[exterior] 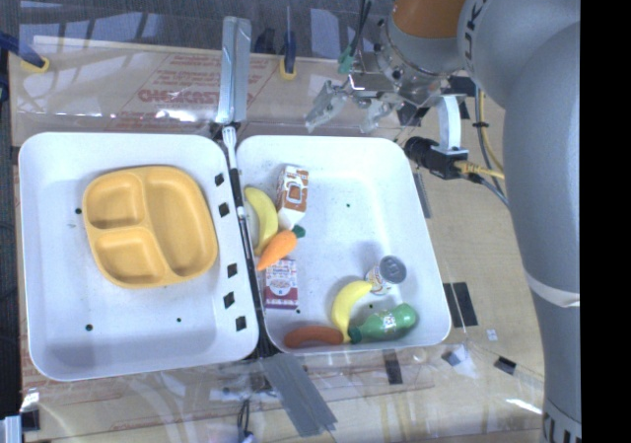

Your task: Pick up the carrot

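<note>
Two shallow white bins sit side by side on the bench. We note the left bin (49,332) holds a yellow divided plate (148,226). We find the carrot (277,248) in the right bin (414,234), against its left wall, tilted, touching a banana (260,214) and lying just above a small red carton (282,285). A second banana (349,301), a green bottle (385,323) and a sausage (314,336) lie near the front wall. We observe the gripper (350,110) poised above the bin's far rim, fingers apart, holding nothing.
</note>
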{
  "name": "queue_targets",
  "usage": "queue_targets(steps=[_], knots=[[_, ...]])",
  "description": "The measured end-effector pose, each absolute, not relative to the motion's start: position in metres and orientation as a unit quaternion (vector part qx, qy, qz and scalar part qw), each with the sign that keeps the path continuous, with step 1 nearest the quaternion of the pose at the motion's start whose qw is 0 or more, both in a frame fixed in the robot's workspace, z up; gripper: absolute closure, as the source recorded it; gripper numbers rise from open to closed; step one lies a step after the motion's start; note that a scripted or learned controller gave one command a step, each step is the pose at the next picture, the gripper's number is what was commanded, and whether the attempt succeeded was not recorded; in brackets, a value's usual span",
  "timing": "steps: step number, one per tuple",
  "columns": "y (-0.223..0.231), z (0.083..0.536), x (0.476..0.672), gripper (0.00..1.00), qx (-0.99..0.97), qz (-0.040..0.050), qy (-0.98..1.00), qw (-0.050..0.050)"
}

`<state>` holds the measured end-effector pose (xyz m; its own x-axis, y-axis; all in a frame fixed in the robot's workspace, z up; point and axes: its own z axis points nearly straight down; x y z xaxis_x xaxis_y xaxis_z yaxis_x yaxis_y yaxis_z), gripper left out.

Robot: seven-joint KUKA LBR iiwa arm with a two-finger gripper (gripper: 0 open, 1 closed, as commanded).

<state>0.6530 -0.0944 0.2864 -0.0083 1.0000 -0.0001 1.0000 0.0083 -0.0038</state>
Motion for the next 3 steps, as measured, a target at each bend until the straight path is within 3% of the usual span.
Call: queue_targets(steps=[1, 2, 3], knots=[[-0.052, 0.191, 0.604, 0.0, -0.733, 0.0021, -0.681, 0.002], [-0.11, 0.096, 0.559, 0.0, -0.683, 0.0012, -0.73, 0.002], [-0.053, 0.192, 0.526, 0.0, -0.566, -0.0001, -0.824, 0.0]])
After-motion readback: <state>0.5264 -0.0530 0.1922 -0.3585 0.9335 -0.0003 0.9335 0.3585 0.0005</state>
